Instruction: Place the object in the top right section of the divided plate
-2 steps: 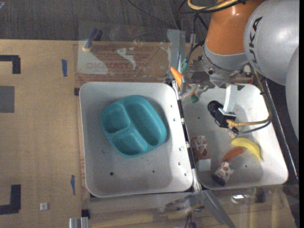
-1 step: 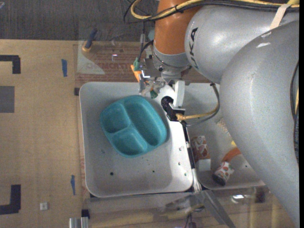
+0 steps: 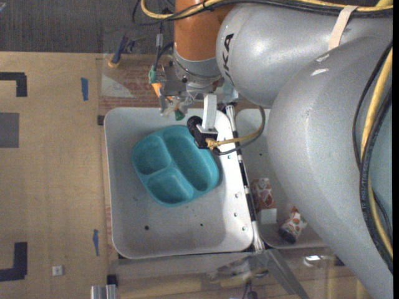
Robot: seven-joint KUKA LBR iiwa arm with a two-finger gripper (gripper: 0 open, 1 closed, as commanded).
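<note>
A teal divided plate [image 3: 176,165] with three sections lies in the left white bin [image 3: 124,223], near its upper middle. My gripper [image 3: 173,106] hangs over the bin's far edge, just above the plate's upper rim, under the orange wrist band [image 3: 196,23]. A small green and orange bit [image 3: 179,113] shows at the gripper's tip; what it is cannot be made out. The plate's sections look bare.
The right bin [image 3: 274,238] holds a small printed carton [image 3: 264,195] and a red-and-white patterned item [image 3: 292,224], mostly under the grey arm [image 3: 324,123]. A black fitting with a brass connector [image 3: 204,137] overhangs the plate's right rim. Blue tape marks [image 3: 84,89] dot the wooden bench.
</note>
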